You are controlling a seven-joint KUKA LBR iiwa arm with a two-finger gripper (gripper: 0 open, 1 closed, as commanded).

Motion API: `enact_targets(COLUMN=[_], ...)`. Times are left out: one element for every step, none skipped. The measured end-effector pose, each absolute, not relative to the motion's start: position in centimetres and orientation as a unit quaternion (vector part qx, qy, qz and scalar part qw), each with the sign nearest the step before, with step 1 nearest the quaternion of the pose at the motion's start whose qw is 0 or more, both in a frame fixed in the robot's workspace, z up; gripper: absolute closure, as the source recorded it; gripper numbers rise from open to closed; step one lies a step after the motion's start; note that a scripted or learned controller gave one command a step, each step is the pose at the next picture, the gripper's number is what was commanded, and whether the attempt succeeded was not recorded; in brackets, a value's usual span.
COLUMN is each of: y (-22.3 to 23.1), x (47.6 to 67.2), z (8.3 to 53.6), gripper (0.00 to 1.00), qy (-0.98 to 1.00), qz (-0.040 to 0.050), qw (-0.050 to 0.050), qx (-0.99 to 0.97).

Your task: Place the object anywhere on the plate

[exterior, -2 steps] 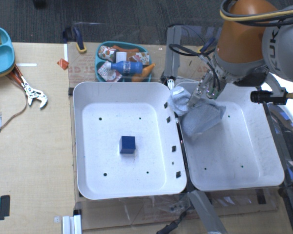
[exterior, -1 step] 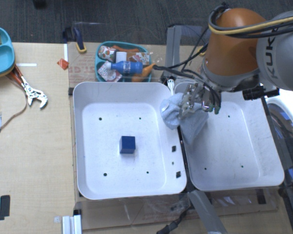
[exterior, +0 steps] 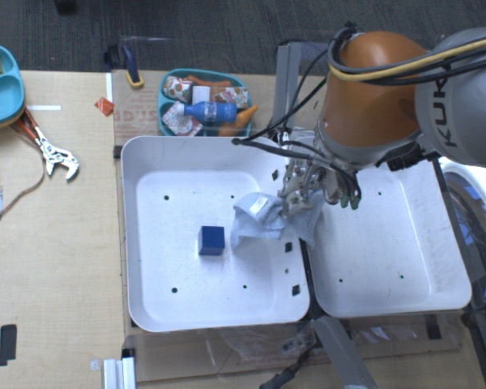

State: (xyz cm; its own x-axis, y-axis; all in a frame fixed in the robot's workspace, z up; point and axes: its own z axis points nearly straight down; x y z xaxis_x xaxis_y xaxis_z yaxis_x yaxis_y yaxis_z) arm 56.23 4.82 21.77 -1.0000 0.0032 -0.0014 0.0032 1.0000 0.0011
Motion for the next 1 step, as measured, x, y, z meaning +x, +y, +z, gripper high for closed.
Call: enact_targets(y=[9.29], x=[54.39], z=[22.85], gripper=[1.00], qy=[1.000], qz=[0.0004], qw=[0.001], qx=[0.000])
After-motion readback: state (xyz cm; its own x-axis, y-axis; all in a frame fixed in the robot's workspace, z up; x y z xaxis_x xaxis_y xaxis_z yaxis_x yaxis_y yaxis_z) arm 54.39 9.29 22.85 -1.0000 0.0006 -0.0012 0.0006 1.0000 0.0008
